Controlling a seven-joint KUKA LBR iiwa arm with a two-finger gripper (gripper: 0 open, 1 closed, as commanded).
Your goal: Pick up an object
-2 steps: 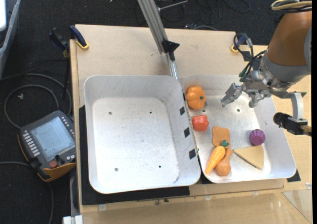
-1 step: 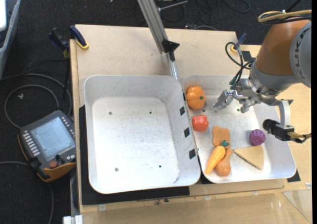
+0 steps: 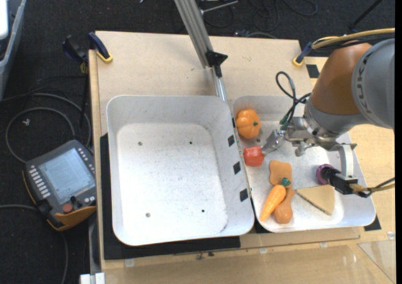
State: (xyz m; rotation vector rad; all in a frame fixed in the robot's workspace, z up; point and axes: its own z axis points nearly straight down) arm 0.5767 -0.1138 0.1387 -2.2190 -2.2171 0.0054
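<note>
across the tabletop (image 3: 163,56), two shallow white bins side by side: left bin (image 3: 163,176) toward 9 o'clock, right bin (image 3: 358,210) toward 3 o'clock with all the toys in it. reaching in from 3 o'clock, grey arm (image 3: 352,88) low over the right bin, gripper (image 3: 275,142) near that bin's middle; cannot tell whether spread or pressed together, and no toy visibly pinched. lying on the bin floor: cheese wedge (image 3: 319,200) at 5 o'clock of the gripper, small pumpkin (image 3: 247,123) at 10 o'clock, carrot (image 3: 272,201) at 6 o'clock, red piece (image 3: 254,156) just beside the tip at 8 o'clock. judged early in the task: approach apparently made, grasp and lift not yet done, red piece the likeliest target by closeness.
</note>
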